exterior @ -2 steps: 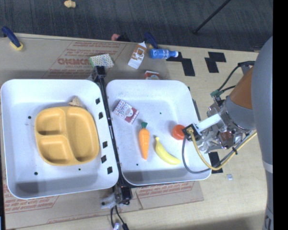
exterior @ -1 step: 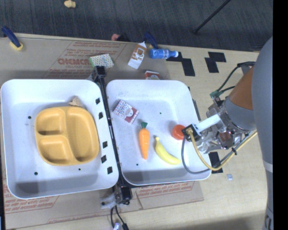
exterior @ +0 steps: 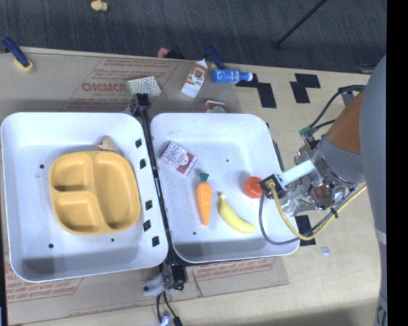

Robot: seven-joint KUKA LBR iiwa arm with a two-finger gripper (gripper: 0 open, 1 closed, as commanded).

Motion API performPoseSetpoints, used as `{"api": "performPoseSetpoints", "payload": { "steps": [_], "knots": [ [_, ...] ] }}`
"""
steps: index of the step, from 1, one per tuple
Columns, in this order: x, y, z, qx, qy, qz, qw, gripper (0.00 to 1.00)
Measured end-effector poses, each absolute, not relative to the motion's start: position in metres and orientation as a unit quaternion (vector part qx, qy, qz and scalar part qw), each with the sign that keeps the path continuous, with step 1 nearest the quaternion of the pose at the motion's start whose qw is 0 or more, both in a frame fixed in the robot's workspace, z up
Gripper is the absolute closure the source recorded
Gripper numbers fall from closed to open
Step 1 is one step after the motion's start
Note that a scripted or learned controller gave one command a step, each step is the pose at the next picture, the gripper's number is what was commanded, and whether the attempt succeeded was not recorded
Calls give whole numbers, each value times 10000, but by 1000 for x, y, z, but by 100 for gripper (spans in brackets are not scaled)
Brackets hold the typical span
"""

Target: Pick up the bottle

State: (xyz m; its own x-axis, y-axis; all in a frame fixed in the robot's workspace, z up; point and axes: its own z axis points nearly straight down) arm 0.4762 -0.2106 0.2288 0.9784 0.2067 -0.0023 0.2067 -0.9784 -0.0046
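The bottle [exterior: 228, 77] is small and blue, lying on its side on the bench behind the right bin [exterior: 217, 122], outside both bins. My gripper [exterior: 294, 197] hangs over the right rim of the right bin, far from the bottle, toward the front right. A round red-orange thing [exterior: 252, 187] lies in the bin just left of the gripper.
The right bin also holds a carrot [exterior: 204, 202], a banana [exterior: 234, 216] and a red-and-white packet [exterior: 177, 157]. A yellow divided plate [exterior: 95, 191] sits in the left bin [exterior: 20, 141]. A small carton [exterior: 194, 78] and a green packet [exterior: 144, 85] lie near the bottle.
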Motion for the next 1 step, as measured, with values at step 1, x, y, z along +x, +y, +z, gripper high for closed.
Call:
{"api": "performPoseSetpoints", "payload": {
  "steps": [1],
  "knots": [
    [476,-211,231,-9946,-1042,12,18,100]
  ]
}}
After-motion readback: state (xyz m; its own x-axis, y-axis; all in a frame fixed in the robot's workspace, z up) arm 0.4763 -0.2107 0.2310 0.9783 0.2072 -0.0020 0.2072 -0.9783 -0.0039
